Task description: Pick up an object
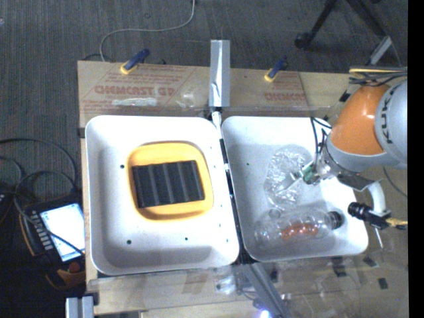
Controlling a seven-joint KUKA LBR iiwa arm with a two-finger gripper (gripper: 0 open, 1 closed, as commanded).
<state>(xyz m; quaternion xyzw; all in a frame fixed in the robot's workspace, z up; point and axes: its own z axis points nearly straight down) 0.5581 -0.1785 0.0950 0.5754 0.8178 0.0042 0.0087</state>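
Right now the grey arm with its orange band [361, 128] hangs over the right of 2 shallow white bins [246, 152], its jaws [310, 172] at the edge of a crumpled clear plastic wrapper [286, 175]; their opening I cannot tell. Just beside lies a clear plastic bottle with orange contents [297, 226]. Thin crinkled film may well slip or collapse under a pinch.

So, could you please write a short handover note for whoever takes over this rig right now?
Gripper: low in the right bin, at the crumpled clear plastic piece; finger state can't be judged.
Clear bottle lies on its side near that bin's front wall.
Yellow tray with dark insert sits in the left bin.
Done: nothing visibly lifted.
Left: grasp and raise one object.
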